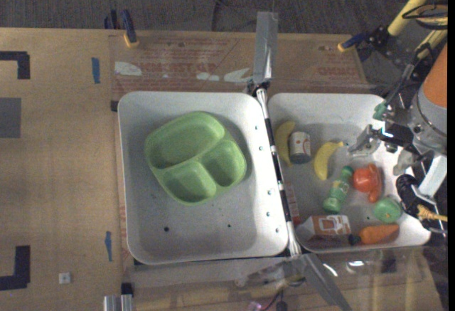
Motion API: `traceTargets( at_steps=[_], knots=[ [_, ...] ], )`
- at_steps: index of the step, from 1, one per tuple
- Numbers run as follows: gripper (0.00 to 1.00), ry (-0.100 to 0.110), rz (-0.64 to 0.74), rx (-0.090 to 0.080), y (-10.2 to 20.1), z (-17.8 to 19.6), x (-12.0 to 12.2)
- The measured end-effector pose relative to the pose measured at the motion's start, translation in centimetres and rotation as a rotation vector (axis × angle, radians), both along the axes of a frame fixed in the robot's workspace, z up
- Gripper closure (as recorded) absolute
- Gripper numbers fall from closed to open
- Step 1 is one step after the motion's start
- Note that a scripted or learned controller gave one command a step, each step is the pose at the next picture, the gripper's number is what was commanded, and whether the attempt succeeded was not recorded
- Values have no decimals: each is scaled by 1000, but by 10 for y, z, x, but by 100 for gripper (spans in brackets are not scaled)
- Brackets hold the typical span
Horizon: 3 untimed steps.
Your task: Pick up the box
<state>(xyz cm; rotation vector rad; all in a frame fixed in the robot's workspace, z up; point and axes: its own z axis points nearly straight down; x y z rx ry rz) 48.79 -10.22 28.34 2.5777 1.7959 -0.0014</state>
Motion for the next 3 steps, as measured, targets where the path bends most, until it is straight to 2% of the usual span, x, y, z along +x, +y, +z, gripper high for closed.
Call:
traceTargets(
  at_steps=[1,2,3],
  knots=[
    [100,0,4,-1,1,10,1],
    [100,-1,-110,-1,-102,152,-8],
    [0,0,-109,-1,-101,152,-8]
  ],
)
